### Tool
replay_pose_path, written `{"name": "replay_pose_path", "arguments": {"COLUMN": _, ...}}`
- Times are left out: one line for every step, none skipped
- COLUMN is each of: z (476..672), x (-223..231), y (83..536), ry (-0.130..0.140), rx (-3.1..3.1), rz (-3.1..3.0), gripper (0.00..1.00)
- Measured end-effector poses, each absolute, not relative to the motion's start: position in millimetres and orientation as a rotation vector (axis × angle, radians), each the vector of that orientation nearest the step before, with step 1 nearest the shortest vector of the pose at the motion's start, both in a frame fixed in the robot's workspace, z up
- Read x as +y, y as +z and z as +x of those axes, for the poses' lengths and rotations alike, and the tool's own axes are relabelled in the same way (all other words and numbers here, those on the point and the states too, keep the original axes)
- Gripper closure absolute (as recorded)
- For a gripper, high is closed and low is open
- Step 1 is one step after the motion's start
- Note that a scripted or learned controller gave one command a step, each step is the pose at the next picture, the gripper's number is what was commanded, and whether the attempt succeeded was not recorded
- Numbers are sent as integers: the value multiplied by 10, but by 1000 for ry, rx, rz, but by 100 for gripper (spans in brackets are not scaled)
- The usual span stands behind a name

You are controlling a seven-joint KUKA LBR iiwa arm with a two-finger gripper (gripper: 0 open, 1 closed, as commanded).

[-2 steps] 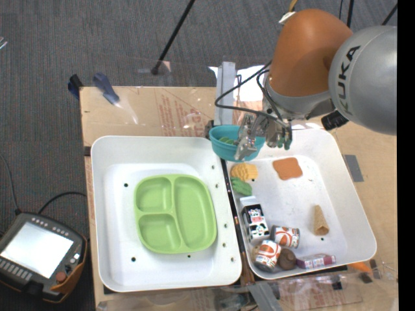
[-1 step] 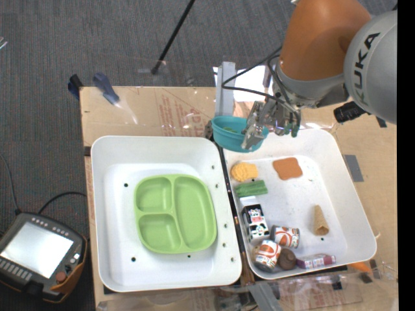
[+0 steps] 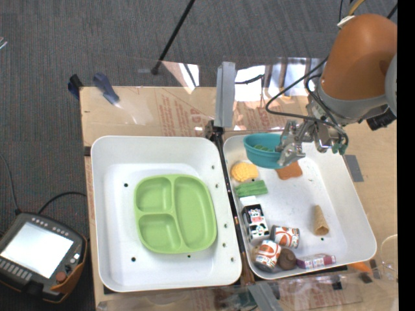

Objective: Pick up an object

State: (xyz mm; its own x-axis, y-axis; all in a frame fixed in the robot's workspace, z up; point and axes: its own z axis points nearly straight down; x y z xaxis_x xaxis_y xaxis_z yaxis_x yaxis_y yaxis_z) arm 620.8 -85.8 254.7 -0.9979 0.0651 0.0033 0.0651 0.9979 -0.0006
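My gripper (image 3: 288, 149) hangs over the back of the right bin (image 3: 350, 206), below the arm's orange band. Its fingers are shut on the right rim of a teal bowl (image 3: 261, 149), which is tilted so that its inside faces the camera. An orange flat piece (image 3: 290, 171) lies just under the gripper. Beside the bowl sit a yellow round waffle-like item (image 3: 244, 171) and a green flat piece (image 3: 251, 188). Further forward are a black-and-white carton (image 3: 255, 222), two small cans (image 3: 285, 236), a brown lump (image 3: 287, 258), a pink-and-white box (image 3: 316, 261) and a tan cone (image 3: 320, 219).
The left bin (image 3: 110, 167) holds a green divided plate (image 3: 175, 212). A handheld control pendant (image 3: 39, 254) lies on the floor at the lower left. Cables hang from the wrist near the right bin's back edge. Bare white floor shows in the middle right of the right bin.
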Motion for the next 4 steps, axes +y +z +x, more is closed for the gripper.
{"name": "replay_pose_path", "arguments": {"z": 5892, "x": -1332, "y": 1688, "ry": -6, "rx": -3018, "rz": 867, "gripper": 100}}
{"name": "replay_pose_path", "arguments": {"z": 5895, "x": -1401, "y": 2281, "ry": -1, "rx": -3103, "rz": 522, "gripper": 100}}
{"name": "replay_pose_path", "arguments": {"z": 6456, "x": -966, "y": 2361, "ry": -5, "rx": -3127, "rz": 334, "gripper": 100}}
{"name": "replay_pose_path", "arguments": {"z": 6391, "x": -1626, "y": 988, "ry": 1, "rx": -3091, "rz": 632, "gripper": 100}}
